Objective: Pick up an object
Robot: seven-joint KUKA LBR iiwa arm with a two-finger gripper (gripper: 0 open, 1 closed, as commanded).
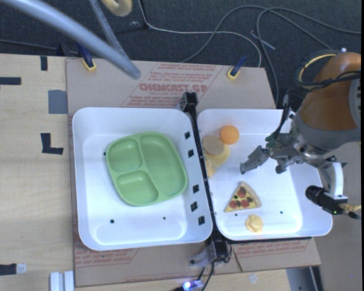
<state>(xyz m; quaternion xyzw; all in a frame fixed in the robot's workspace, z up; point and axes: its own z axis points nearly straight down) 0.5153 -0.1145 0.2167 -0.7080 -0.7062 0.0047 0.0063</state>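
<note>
Gripper (268, 158) looks open, nothing in it, hovering over right bin (291, 123). Pizza slice (242, 198) lies just below-left; I'd center over it & drop straight down before closing.

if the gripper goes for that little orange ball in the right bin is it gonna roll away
Probably, yes. The orange ball looks round and smooth, so an off-centre nudge would likely send it rolling. It sits on the flat floor of the right bin, close beside a tan round piece that might block it on that side. It looks small, so probably light.
</note>
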